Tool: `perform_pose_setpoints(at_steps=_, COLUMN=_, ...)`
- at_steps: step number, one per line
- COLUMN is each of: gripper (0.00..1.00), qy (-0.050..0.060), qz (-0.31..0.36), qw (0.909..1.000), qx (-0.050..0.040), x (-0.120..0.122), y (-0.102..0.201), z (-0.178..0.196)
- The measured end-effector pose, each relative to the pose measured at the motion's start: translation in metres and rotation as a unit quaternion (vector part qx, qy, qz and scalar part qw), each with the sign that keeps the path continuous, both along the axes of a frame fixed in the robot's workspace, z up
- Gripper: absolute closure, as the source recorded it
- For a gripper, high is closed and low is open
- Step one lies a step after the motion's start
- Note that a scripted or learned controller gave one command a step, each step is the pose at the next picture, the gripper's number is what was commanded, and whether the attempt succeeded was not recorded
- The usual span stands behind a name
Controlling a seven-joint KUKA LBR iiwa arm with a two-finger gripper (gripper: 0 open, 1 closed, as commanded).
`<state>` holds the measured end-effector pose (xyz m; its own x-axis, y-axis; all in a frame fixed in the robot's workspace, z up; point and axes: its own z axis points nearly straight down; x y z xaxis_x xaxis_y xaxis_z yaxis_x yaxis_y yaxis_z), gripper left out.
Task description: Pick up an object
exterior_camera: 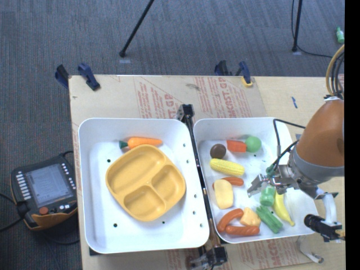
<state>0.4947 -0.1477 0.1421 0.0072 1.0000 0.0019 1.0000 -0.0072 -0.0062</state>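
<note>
Sausages (236, 223) lie at the near edge of your right bin (279, 125); just behind them sit the green vegetable (269, 218) and banana (283, 208), the likeliest targets; your gripper (266, 185) hangs over that cluster, but you cannot tell its state from here; nothing looks lifted, so the pick remains undone; the yellow tray (145, 181) and carrot (143, 142) occupy the left bin (90, 151).

Two bins (90, 151), one tray (145, 181)
</note>
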Motion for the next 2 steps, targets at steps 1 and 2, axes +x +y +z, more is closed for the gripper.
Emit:
perform_pose_setpoints(at_steps=1, gripper=0.00, qy=-0.002, qz=0.142, qw=0.9898, qx=0.0011, x=0.004, y=-0.039, z=-0.055)
perform_pose_setpoints(at_steps=2, gripper=1.00, qy=-0.002, qz=0.140, qw=0.9902, qx=0.0014, x=0.004, y=-0.039, z=-0.045)
